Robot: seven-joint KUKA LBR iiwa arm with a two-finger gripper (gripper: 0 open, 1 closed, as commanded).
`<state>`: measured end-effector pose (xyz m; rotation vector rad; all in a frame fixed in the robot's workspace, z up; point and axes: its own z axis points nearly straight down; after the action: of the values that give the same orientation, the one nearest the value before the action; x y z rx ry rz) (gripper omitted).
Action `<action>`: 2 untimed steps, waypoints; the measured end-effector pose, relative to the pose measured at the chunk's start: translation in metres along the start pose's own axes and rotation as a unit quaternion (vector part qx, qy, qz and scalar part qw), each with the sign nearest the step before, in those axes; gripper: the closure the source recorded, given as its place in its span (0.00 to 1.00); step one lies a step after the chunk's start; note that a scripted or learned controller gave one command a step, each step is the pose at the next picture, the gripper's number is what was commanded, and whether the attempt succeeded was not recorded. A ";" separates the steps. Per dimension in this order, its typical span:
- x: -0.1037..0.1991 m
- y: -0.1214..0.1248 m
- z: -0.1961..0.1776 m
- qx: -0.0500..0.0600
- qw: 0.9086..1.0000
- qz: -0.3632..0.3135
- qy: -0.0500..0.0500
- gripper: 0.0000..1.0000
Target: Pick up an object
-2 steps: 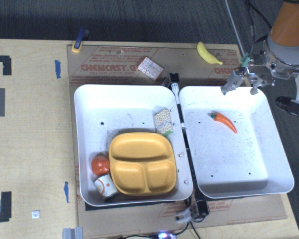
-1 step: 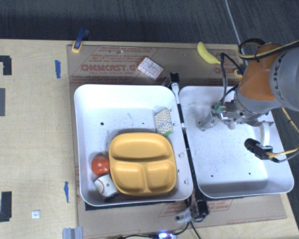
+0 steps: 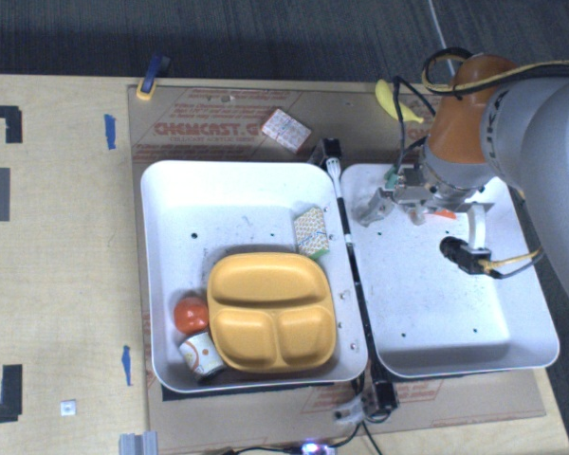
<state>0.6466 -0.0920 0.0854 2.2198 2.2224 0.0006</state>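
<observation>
We note arm [image 3: 512, 112] reaching in from right, over right bin [image 3: 436, 339]. Gripper [image 3: 412, 202] low over that bin's upper left part; we cannot tell its state from this angle. Left bin [image 3: 171, 207] holds all objects we see: yellow divided tray [image 3: 270, 311] lower middle, red ball [image 3: 191, 313] touching tray's left edge, small white-orange cup [image 3: 201, 354] just below ball, patterned packet [image 3: 311, 230] above tray near right wall. Counter [image 3: 57, 254] bare wood, blue tape marks.

arm [image 3: 541, 112] cut off right, claw [image 3: 412, 202] blurry (fingers unclear)
</observation>
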 end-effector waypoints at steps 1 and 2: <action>0.000 0.001 -0.011 -0.002 1.000 0.000 0.000 1.00; 0.008 -0.095 -0.100 0.002 1.000 0.001 0.001 1.00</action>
<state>0.5519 -0.0839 0.1849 2.2242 2.2225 -0.0012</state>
